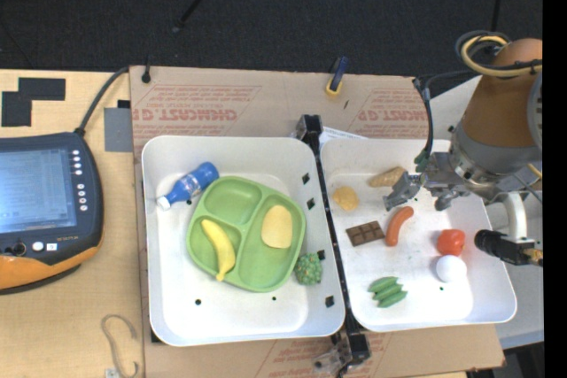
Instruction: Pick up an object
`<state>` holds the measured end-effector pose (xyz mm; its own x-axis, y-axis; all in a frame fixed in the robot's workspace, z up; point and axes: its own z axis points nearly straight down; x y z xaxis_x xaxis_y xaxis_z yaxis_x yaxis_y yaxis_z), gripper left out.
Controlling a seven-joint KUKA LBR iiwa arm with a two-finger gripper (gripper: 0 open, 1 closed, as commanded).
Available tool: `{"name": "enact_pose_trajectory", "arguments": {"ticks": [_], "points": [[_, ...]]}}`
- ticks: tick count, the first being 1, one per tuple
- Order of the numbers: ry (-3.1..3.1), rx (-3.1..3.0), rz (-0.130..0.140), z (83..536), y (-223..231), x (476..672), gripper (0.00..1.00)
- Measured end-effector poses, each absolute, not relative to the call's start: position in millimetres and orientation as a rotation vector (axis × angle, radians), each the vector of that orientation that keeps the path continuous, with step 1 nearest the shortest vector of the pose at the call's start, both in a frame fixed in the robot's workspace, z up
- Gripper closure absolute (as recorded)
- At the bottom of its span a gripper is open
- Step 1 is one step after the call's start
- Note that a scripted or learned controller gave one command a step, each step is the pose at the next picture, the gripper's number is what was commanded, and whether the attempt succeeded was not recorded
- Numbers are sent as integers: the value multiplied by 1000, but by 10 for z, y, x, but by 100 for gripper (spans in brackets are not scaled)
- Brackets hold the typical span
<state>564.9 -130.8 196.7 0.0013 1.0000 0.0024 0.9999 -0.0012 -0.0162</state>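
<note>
Hovering just above the orange sausage (399, 224) in the right bin (496, 310), the gripper (423, 190) is spreading its fingers and gripping nothing; the chocolate bar (364, 234) is lying just left of the sausage.

Cardboard-covered bench (221, 106) bears two white bins (168, 279).

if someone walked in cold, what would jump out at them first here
Probably the bright green divided plate in the left bin, with a banana in its left section and a pale yellow piece in its right. Next, the arm's hand, low over the right bin among scattered toy foods, just above an orange sausage and left of a red tomato.
</note>
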Motion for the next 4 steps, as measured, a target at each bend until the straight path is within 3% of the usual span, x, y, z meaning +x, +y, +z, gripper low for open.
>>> {"name": "enact_pose_trajectory", "arguments": {"ticks": [1,2,3,4], "points": [[-2221,-2220,2,2046,-1311,5679,0],[-2217,-2215,8,1517,-1366,5592,0],[-2219,-2220,1,927,-1423,5625,0],[-2217,-2223,-3,911,-1426,5639,0]]}}
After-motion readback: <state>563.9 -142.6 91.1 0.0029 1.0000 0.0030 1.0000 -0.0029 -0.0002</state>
